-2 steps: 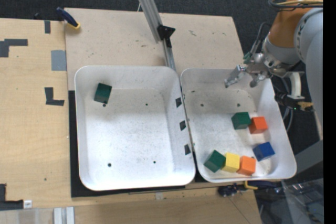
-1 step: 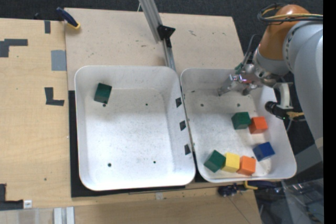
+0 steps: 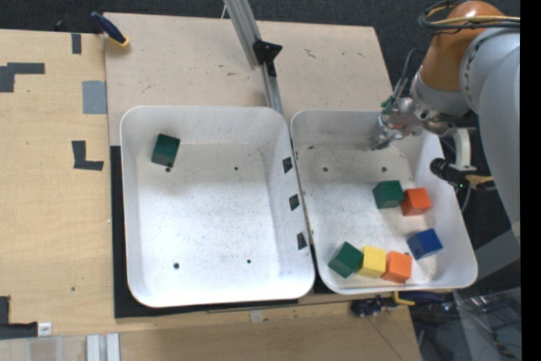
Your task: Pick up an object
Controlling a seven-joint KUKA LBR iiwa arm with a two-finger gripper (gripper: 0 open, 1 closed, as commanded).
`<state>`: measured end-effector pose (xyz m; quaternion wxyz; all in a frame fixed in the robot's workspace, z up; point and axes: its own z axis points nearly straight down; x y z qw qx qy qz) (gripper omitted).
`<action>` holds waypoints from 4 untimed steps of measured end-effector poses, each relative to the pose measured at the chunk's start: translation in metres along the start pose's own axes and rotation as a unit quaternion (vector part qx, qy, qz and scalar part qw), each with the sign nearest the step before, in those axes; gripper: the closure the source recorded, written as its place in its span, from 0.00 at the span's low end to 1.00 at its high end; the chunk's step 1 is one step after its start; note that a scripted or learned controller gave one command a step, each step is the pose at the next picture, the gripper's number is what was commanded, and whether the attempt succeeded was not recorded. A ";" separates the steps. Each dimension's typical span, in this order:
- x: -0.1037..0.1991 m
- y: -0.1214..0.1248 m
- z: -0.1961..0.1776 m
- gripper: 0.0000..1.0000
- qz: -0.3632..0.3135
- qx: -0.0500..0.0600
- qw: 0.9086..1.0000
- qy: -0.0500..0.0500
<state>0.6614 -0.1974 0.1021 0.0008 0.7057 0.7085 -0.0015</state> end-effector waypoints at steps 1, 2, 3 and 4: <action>0.003 -0.002 -0.044 1.00 0.001 -0.002 1.000 0.002; 0.002 -0.004 -0.107 1.00 0.001 -0.004 1.000 0.001; 0.002 -0.003 -0.135 1.00 0.001 -0.002 1.000 0.002; 0.063 -0.021 -0.131 1.00 -0.001 0.000 1.000 0.002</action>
